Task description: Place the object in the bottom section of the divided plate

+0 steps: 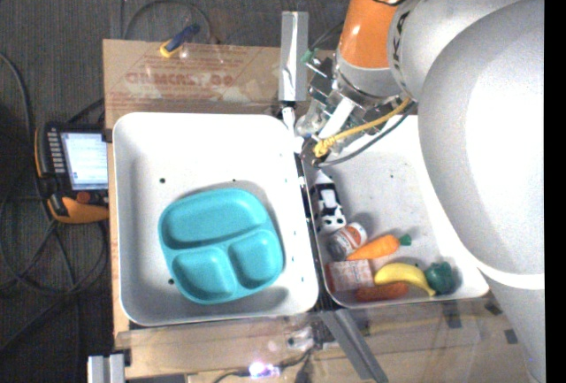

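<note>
Two shallow white plastic bins sit side by side on the bench. The left bin (133, 195) holds one turquoise divided plastic plate (221, 242), lying flat and turned at a slant, with one long compartment along its upper-left side and two smaller compartments along its lower-right side; all three compartments are bare.

The right bin (389, 178) holds a cluster of small toy objects in its lower corner, near the dividing rim. Counted from the top, they are:
- one small black-and-white cow figure (330, 211)
- one small white-and-orange bottle (347, 239) just below the cow
- one orange carrot with a green top (380, 246)
- one yellow banana (405, 273)
- one reddish block (348, 275) left of the banana
- one red chilli-like piece (389, 291) under the banana
- one dark green vegetable (440, 277) at the far right

These pieces lie touching or nearly touching each other.

The grey arm with its orange band (376, 27) covers the upper right. Its gripper (317, 129) hangs over the top end of the rim between the two bins, well apart from the toy cluster and from the plate. Wiring and a yellow cable crowd the wrist, and I cannot tell how the gripper is set or whether it carries anything.

Outside the bins are one brown cardboard sheet (195, 80) behind the left bin, and one handheld pendant with a lit screen (75, 164) to its left.
</note>
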`<state>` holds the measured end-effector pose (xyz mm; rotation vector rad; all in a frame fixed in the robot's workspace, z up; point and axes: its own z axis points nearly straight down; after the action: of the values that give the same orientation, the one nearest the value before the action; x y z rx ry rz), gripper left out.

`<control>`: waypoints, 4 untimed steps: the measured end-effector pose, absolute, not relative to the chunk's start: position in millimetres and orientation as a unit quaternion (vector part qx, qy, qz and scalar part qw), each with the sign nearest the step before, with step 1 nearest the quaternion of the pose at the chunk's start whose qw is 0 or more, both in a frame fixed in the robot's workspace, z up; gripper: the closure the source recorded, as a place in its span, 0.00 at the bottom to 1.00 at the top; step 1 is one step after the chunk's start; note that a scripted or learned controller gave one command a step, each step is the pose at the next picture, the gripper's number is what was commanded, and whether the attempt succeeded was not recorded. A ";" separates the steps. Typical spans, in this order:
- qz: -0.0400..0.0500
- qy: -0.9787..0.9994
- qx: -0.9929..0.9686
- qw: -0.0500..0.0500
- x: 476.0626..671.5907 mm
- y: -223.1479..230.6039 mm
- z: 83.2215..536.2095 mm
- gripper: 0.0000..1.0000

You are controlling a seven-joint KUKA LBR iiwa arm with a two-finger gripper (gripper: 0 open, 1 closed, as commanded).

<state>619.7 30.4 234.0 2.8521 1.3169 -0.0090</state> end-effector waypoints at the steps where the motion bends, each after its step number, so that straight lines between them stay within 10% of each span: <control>1: -0.003 0.397 0.918 -0.001 565.0 104.4 229.5 1.00; 2: -0.004 0.392 0.920 -0.001 496.0 146.8 240.0 1.00; 4: -0.003 0.376 0.927 0.000 483.3 90.9 212.7 1.00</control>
<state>483.3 90.9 212.7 2.9106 1.1817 -0.0097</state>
